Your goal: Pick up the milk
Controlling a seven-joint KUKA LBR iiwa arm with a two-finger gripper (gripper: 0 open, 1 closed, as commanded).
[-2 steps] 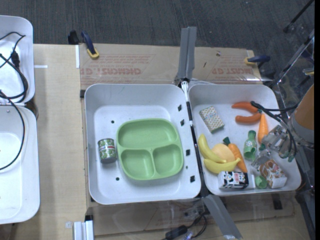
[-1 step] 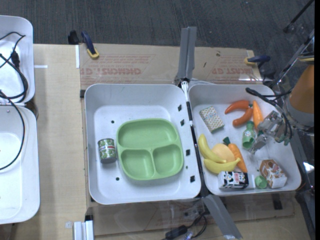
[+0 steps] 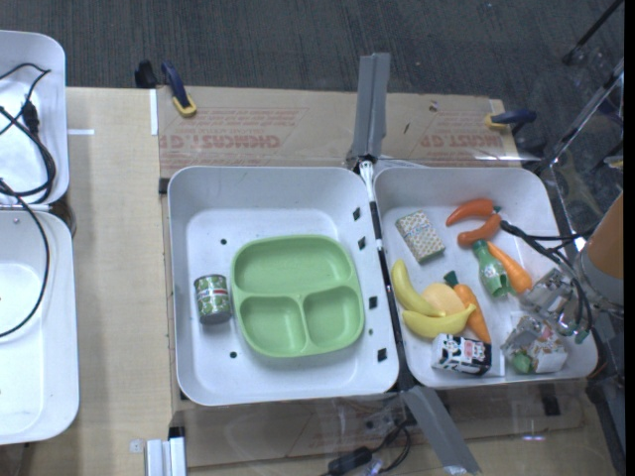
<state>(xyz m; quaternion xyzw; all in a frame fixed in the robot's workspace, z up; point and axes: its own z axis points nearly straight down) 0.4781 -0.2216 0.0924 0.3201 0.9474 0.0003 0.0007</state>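
The milk is a small white carton with black cow patches. It lies on its side at the front edge of the right bin, just below the bananas. My gripper hangs over the right side of that bin, with cables around it, roughly a carton's length to the right of the milk and slightly farther back. Nothing of the milk is inside it. A silvery crumpled packet with a green patch lies right under the gripper, partly hidden by it.
The right bin also holds two bananas, several orange carrots, a green bottle and a patterned box. In the left bin sit a green divided plate and a small can.
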